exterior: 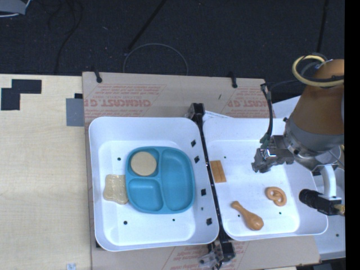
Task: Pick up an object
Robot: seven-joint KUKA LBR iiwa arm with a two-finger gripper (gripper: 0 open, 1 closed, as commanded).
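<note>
Your tool (263,163) is hovering over the right bin (242,134), at the frame's right; you cannot tell how it is set. Below it a pretzel (275,196) is lying, with a wooden spoon (247,215) lower left and a cracker (217,171) by the divider. The left bin (107,134) is holding a blue tray (160,180).

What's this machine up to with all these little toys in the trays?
A robot arm reaches in from the right, its gripper hovering over the right bin, with nothing visibly between its fingers. Below it lie a pretzel, a wooden spoon and a small cracker. In the left bin sits a blue divided plate holding a round cookie, with a pale piece beside it.
</note>
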